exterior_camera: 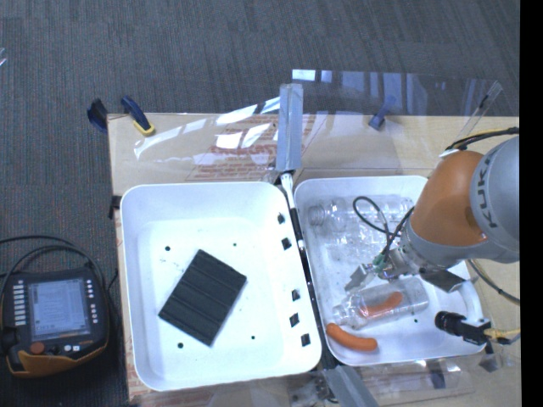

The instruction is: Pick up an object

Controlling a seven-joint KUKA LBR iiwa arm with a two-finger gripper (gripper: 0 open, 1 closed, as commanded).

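The grey arm with the orange band (462, 206) runs off the right edge and covers the right part of the right-hand white bin (356, 185), so whatever lies beneath it is hidden, and its gripper (373, 271) is too small and cluttered to read. The clear plastic bottles (356, 223) at the far side of that bin blur into the white floor, and I cannot count them. At the near edge, the grey bench fittings (339, 390) are cut off.
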